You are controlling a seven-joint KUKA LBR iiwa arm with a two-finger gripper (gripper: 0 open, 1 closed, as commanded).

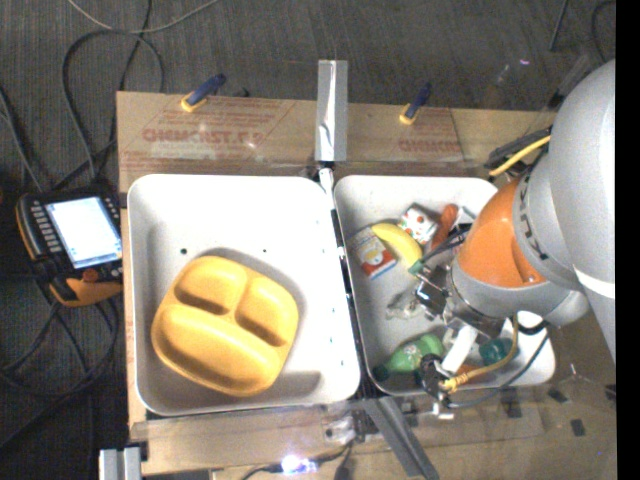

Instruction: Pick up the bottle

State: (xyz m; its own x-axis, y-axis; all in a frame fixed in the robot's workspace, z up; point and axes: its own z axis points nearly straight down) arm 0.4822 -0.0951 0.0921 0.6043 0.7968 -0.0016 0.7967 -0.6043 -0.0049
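Gripper (428,298) is hanging low over the right bin (368,313), and I am not seeing whether it is open or closed. Green bottle (405,356) is lying by the bin's front wall, just beside the gripper.

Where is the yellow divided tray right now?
In the camera view, the yellow divided tray lies in the left bin, toward its near edge; the right bin beside it sits under the arm.

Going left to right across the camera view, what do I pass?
handheld screen unit → yellow divided tray → upright metal post → green object → arm's orange band
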